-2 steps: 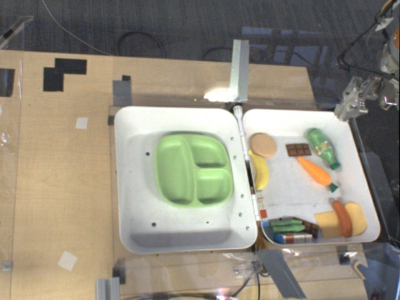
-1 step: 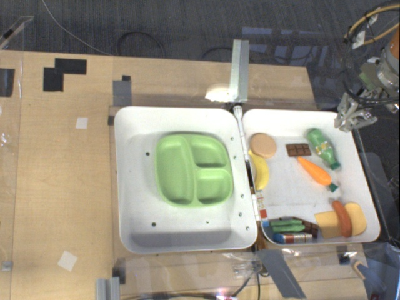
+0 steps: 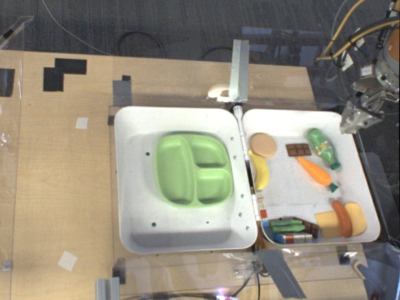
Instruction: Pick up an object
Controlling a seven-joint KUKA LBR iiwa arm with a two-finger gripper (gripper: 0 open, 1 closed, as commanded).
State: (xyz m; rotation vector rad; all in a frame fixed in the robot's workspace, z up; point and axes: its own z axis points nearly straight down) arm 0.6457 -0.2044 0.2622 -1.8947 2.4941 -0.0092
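Lying lowest in the frame, at the bottom edge of the right bin (image 3: 294, 195): a pack of markers (image 3: 290, 228). Sitting just to the right of it, in the bottom right corner of that bin: a yellow block (image 3: 357, 218), with a red sausage (image 3: 341, 217) lying across it and touching it.

Resting higher up, near the middle right of the same bin: an orange carrot (image 3: 314, 171), tilted, with its green end pointing down and right. Lying just above the carrot, also tilted: a green bottle (image 3: 323, 147). Sitting to the left of the bottle, a little apart from it: a small brown chocolate bar (image 3: 298, 149).

Lying along the left side of the right bin: a yellow banana (image 3: 261, 171), with a round tan cookie (image 3: 263, 145) touching its top end.

Filling the middle of the left bin (image 3: 134, 186): a green plate (image 3: 190, 169) with three parts.

Hanging at the upper right of the frame, over the top right corner of the right bin: the gripper (image 3: 355, 119), not touching any toy and holding nothing. Not showing clearly enough for telling whether spread or pressed together. Looping above the gripper at the top right: yellow cables (image 3: 350, 24).

Waiting in the right bin, well below and to the left of the gripper: all the toys for picking.
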